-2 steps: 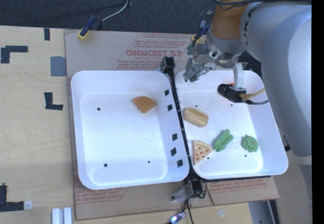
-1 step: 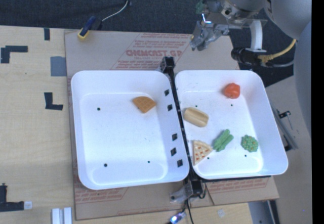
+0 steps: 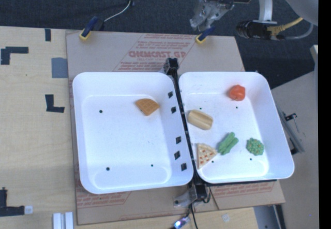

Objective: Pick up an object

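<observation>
The gripper [image 3: 202,17] hangs up at the far side of the bench, above the cardboard sheet [image 3: 155,52] and beyond the back rims of both bins, near a blue-and-yellow clamp [image 3: 205,35]. From here I cannot tell how its jaws stand; it is too small and blurred, and I see nothing held there. The left bin [image 3: 88,171] has a single orange wafer [image 3: 147,106] lying toward its back right part. The right bin [image 3: 274,166] holds five things: a red tomato [image 3: 237,92] near the back, a tan bread roll [image 3: 199,119] just beside the divider between the bins, a pizza slice [image 3: 205,154] at the front left, green beans [image 3: 227,143] just right of the slice, and a broccoli floret [image 3: 254,146] further right, apart from the beans. A second clamp [image 3: 89,27] grips the sheet's far left corner.
</observation>
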### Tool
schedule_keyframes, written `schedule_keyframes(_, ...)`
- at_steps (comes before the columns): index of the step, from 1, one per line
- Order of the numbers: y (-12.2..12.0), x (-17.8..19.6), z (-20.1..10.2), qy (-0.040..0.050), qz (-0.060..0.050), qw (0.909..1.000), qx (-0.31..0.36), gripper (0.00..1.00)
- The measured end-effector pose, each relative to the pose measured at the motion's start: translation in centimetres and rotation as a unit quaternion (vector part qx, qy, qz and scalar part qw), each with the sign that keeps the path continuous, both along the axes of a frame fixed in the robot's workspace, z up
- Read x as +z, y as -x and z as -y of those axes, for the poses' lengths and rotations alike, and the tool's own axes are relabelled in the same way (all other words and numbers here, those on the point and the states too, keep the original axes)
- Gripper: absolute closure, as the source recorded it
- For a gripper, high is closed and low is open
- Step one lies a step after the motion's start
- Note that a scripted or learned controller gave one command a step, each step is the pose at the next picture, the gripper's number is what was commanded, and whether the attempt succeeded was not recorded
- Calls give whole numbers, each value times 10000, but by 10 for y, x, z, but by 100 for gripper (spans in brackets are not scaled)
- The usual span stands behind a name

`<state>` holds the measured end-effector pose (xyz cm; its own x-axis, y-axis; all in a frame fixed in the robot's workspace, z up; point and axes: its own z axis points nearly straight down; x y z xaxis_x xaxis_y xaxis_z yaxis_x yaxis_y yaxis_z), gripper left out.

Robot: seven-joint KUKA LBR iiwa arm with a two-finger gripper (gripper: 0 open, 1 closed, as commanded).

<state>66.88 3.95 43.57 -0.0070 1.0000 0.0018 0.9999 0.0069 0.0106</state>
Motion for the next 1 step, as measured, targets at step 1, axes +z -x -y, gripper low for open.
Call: schedule_keyframes(1, 0, 64, -30, 4, -17, 10000, -11, 100)
